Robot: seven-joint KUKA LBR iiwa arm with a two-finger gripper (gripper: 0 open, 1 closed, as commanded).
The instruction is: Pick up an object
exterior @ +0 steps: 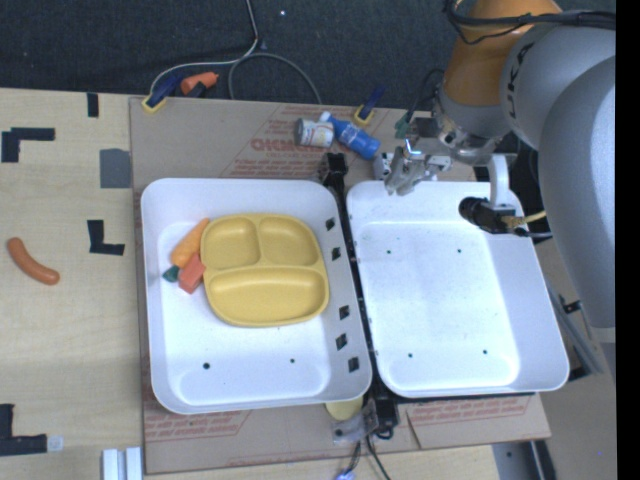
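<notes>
**Arm poised at the right bin's far edge**

The grey arm (560, 118) enters from the right. The right bin (450, 368) sits beside the left bin (180, 368), which holds a yellow divided plate (265, 268) and, touching its left side, an orange carrot-like toy (188, 248). The gripper (405, 173) hovers over the right bin's far rim; whether it is grasping anything cannot be made out.
</notes>
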